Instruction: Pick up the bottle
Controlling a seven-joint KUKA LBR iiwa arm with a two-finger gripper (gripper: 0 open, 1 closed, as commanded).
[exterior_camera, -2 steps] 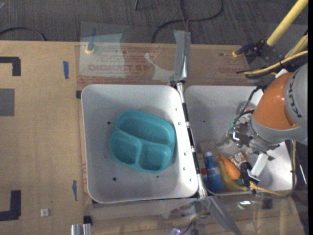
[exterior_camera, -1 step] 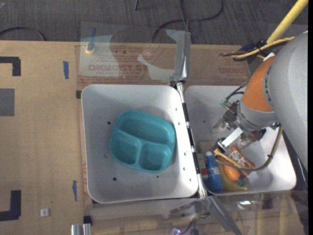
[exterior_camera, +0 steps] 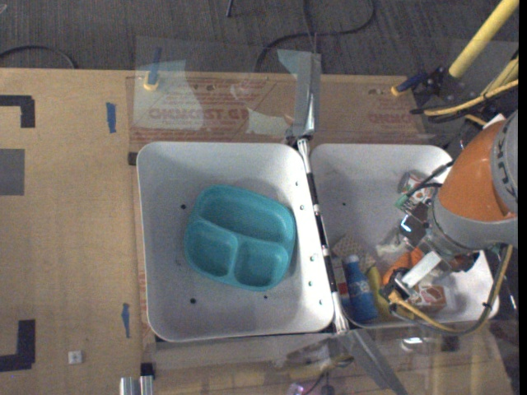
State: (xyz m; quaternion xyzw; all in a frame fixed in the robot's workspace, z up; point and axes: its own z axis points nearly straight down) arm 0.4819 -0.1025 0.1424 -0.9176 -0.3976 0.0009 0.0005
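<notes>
So far nothing lifted — bottle [exterior_camera: 359, 288] lies in the right bin [exterior_camera: 362, 179], beside my gripper [exterior_camera: 409, 285]; grasp state I cannot tell.

I see the bottle [exterior_camera: 359, 287] lying on its side in the right bin [exterior_camera: 362, 179], at that bin's near-left corner. It is blue with a white label band, its length running along the bin's left wall.
</notes>
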